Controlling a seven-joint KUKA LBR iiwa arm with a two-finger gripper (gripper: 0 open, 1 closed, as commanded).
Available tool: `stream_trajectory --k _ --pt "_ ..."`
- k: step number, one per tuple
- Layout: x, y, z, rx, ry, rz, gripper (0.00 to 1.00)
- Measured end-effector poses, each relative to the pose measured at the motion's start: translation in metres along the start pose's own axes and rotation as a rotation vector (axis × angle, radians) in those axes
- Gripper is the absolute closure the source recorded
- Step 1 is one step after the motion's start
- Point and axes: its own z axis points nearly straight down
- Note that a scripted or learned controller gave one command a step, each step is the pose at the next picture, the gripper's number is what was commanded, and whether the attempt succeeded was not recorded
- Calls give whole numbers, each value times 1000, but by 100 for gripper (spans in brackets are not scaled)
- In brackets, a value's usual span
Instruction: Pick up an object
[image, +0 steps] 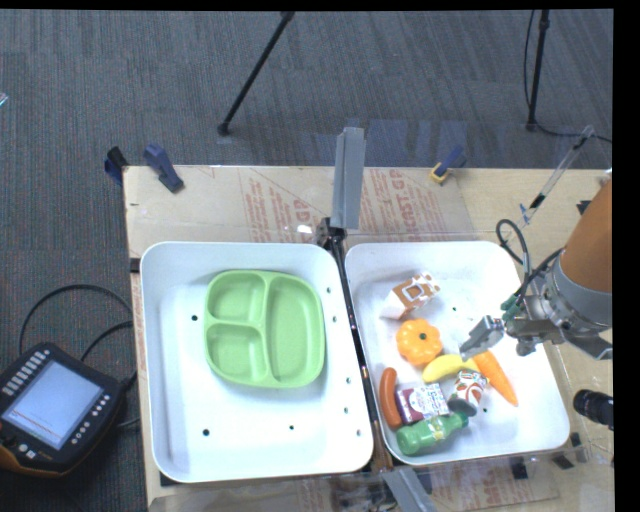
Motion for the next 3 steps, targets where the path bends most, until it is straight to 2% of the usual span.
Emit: stream_trajectory --k 1,2,3 --pt "-66 12 86 -1 0 -36 0" --pt "-70 25 146 -1 3 -78 0" --pt "-74 48 48 -5 -2 1 0"
